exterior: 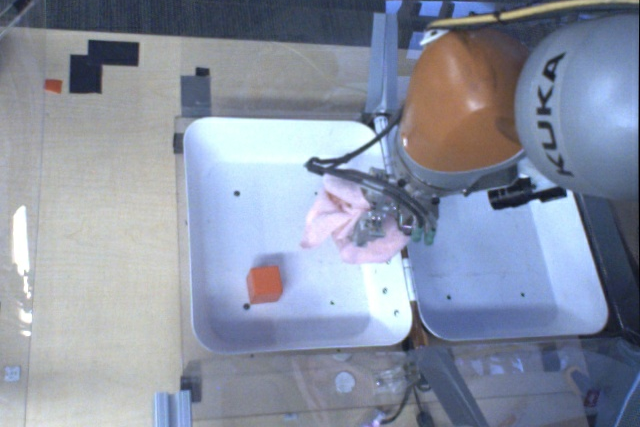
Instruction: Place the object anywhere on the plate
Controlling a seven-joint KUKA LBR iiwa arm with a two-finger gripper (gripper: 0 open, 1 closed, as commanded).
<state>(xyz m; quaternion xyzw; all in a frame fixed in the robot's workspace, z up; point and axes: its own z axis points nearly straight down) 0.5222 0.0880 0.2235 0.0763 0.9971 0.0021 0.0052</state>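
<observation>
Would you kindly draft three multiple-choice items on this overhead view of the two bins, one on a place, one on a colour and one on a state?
1. Where does the small block lie?
A. In the left bin, near its front-left corner
B. In the right bin
C. On the wooden bench outside the bins

2. What colour is the crumpled cloth?
A. Blue
B. Pale pink
C. Green

3. How does the block stand relative to the gripper?
A. Held up in the air by it
B. Lying apart from it on the bin floor
C. Pressed under the arm's orange band

Answers: 1 A, the orange block rests on the floor of the left bin toward its near-left corner. 2 B, the cloth beside the gripper is light pink. 3 B, bare white floor separates the block from the gripper, which is over the cloth.
</observation>
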